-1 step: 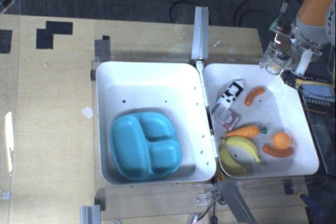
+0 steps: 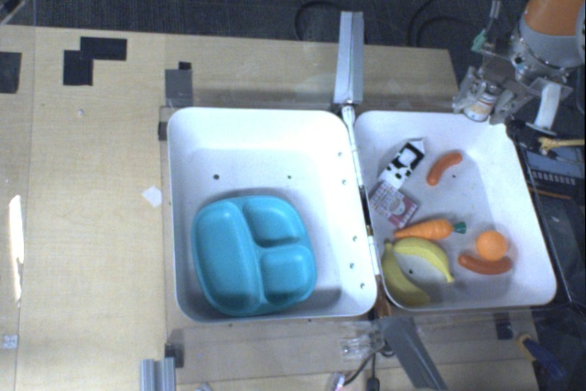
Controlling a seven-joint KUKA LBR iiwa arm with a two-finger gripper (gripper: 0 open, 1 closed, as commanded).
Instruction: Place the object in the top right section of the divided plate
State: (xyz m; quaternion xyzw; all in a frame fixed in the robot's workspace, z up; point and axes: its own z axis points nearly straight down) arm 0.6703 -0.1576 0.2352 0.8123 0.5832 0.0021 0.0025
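- Pale wood is seen as the bench top (image 2: 82, 197), with dark carpet and loose cables behind it; two shallow white bins are set on it side by side, touching along a metal divider.
- One blue divided plate (image 2: 254, 255) is laid in the left bin (image 2: 256, 142), toward its near side. Three sections are counted in it: one long section on the left and two smaller ones on the right. Nothing is seen in any of them.
- All loose items are gathered in the right bin (image 2: 526, 224): one black-and-white carton (image 2: 404, 163), two sausages (image 2: 446, 167) (one near the far wall, one at the near right), one carrot (image 2: 428, 230), one orange (image 2: 493, 244) resting against the nearer sausage, one banana (image 2: 419, 258), one yellow bowl-like piece (image 2: 403, 285) under the banana, and one flat printed packet (image 2: 393, 205).
- Which of these is the task's object cannot be told; all of them are lying in the right bin, none on the plate.
- One gripper (image 2: 485, 103) is held over the far right corner of the right bin, at its rim, below the orange band of the arm.
- Whether the jaws are open or closed cannot be told. Nothing is seen between them, and every item is well apart from the gripper, the far sausage being the nearest.
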